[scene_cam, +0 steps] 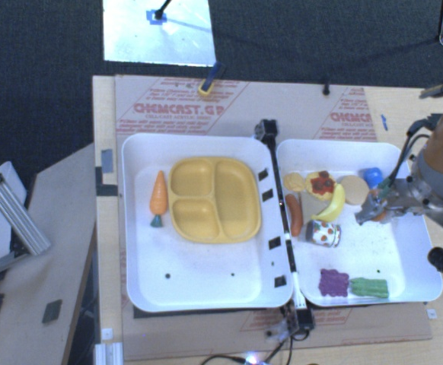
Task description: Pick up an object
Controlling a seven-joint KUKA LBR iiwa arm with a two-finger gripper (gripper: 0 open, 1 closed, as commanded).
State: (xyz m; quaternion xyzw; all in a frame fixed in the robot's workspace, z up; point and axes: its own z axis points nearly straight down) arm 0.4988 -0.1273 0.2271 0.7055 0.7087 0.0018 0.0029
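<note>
Purple grapes [333, 282] lie nearest; banana [331, 203], long axis slanted, sits just left of the jaws [368, 213], whose opening I cannot tell.

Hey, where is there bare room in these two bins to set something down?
Left bin: bare floor in front of the yellow divided plate. Right bin: a bare patch between the gripper and the green toy. The crowd sits around the banana, hot dog and blue ball.

Two white bins [206, 299], one yellow divided plate [214, 200], one carrot [158, 196], one banana [333, 204], one sausage [295, 214], one purple grape bunch [333, 282], one green vegetable [369, 287], one blue ball [372, 176]
</note>
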